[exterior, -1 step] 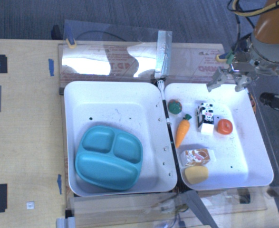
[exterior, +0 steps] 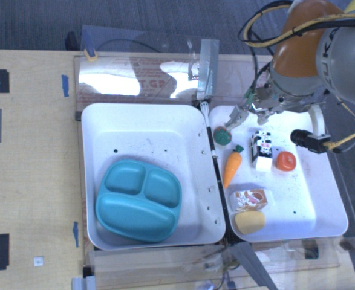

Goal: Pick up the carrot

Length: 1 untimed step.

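The carrot (exterior: 231, 167), orange with a small green top, lies in the right bin (exterior: 322, 213) against its left wall, pointing toward the front. My gripper (exterior: 250, 117) hangs over the back of that bin, behind and slightly right of the carrot and apart from it. Its fingers are spread open with nothing between them; the left finger (exterior: 236, 119) slants down toward a green round object (exterior: 223, 136) that sits just behind the carrot's top.
Also in the right bin: a black-and-white carton (exterior: 262, 147), a red tomato (exterior: 285, 161), a wrapped snack (exterior: 250, 199) and a yellow rounded item (exterior: 250, 221). The left bin (exterior: 104, 125) holds a blue divided plate (exterior: 140, 200).
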Tool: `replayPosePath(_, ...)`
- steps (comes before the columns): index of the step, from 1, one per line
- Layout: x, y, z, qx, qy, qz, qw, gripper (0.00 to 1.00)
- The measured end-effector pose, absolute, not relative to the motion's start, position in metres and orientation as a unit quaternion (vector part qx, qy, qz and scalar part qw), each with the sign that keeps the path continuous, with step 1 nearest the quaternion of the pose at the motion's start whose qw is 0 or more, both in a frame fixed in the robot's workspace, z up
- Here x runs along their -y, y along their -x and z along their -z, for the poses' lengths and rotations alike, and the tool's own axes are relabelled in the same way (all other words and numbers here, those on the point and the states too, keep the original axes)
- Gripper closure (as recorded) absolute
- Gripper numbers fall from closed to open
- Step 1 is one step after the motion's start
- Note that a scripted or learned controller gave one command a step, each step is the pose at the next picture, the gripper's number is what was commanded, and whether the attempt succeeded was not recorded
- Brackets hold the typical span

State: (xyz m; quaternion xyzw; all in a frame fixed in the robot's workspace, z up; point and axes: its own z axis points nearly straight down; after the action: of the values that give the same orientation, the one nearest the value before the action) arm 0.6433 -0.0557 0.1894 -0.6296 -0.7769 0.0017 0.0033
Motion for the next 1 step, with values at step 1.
replayPosePath(1, 0.0358, -0.6146, -0.1849, 0.798, 0.602, -0.0001, 0.001, 0.0)
